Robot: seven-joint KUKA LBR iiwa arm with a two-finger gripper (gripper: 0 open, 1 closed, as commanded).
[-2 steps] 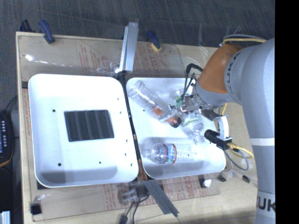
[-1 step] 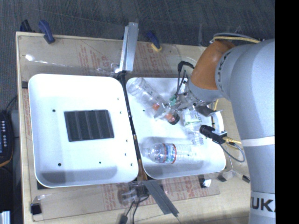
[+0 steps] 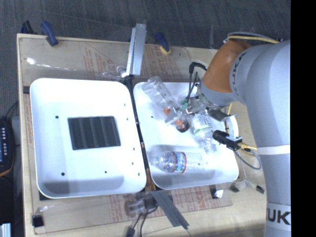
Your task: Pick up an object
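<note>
The right bin [image 3: 148, 132] holds several clear plastic items. One clear bottle with a red and blue label [image 3: 174, 161] lies on its side near the bin's front wall. A clear cup or bottle [image 3: 158, 90] lies at the bin's back left. Another clear bottle with a green-marked label [image 3: 201, 127] lies just under the wrist. A small orange and brown object [image 3: 180, 124] sits near the middle. My gripper [image 3: 186, 111] is lowered into the bin's middle, right over the small object and beside the bottle under the wrist.
The left bin [image 3: 44, 132] has a dark ribbed rectangle [image 3: 94, 132] on its floor. A metal divider bar [image 3: 135, 48] rises behind the two bins. Blue clamps [image 3: 48, 32] grip the bench's back edge. Cables and a black fitting [image 3: 226, 138] hang off the wrist at the right bin's right side.
</note>
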